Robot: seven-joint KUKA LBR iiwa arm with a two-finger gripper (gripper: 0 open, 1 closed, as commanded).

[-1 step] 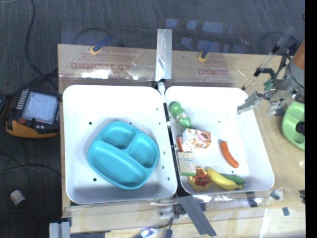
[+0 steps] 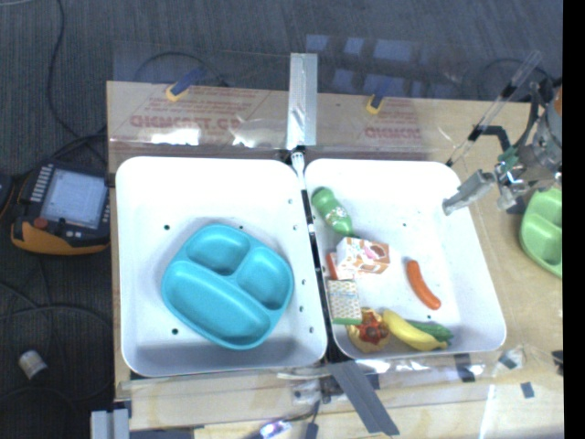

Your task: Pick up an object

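Observation:
The right bin [image 2: 475, 273] holds several small things. A green bottle-shaped toy [image 2: 331, 210] lies near its top left. Below it lies a small white and red box [image 2: 363, 258], then a checkered waffle piece [image 2: 343, 297]. A red sausage [image 2: 422, 283] lies alone toward the right side. At the front edge are a yellow banana [image 2: 409, 329], a green pod [image 2: 430, 329] and a red-orange toy [image 2: 367, 331]. My gripper [image 2: 471, 190] hangs over the bin's upper right corner, apart from all of these, with nothing visibly in it.
The left bin [image 2: 146, 245] bears a blue divided plate [image 2: 228, 283]. A metal divider post [image 2: 302, 99] stands behind the seam between the bins. A bright green object [image 2: 546, 227] sits on the bench to the right of the right bin. Cables and a handheld pendant [image 2: 64, 207] lie on the floor at left.

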